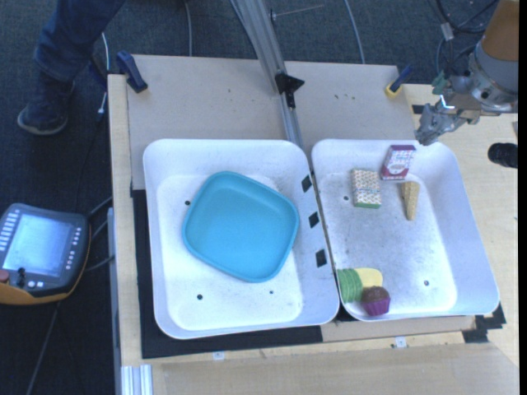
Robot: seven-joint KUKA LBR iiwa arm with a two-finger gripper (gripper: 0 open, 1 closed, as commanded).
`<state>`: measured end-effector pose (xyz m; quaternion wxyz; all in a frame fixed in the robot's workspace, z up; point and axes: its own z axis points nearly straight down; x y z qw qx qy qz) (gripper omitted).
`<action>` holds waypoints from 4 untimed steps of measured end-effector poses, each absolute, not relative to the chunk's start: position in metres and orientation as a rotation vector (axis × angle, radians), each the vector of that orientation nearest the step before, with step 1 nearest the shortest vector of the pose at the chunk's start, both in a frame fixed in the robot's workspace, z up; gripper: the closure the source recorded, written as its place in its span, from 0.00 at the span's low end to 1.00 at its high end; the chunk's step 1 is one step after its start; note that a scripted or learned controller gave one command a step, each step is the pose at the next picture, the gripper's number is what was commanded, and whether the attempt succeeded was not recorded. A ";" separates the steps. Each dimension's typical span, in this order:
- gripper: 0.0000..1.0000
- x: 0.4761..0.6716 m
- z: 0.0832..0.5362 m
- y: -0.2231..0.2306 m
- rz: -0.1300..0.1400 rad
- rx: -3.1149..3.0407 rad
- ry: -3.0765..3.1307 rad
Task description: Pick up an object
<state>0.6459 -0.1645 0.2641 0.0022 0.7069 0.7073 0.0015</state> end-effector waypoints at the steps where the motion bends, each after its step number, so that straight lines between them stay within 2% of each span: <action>1: 1.00 0.643 0.251 -0.112 0.002 2.217 2.226; 2: 1.00 0.643 0.255 -0.065 0.002 2.217 2.226; 3: 1.00 0.634 0.242 -0.015 0.000 2.217 2.227; 4: 1.00 0.629 0.251 0.041 0.003 2.216 2.227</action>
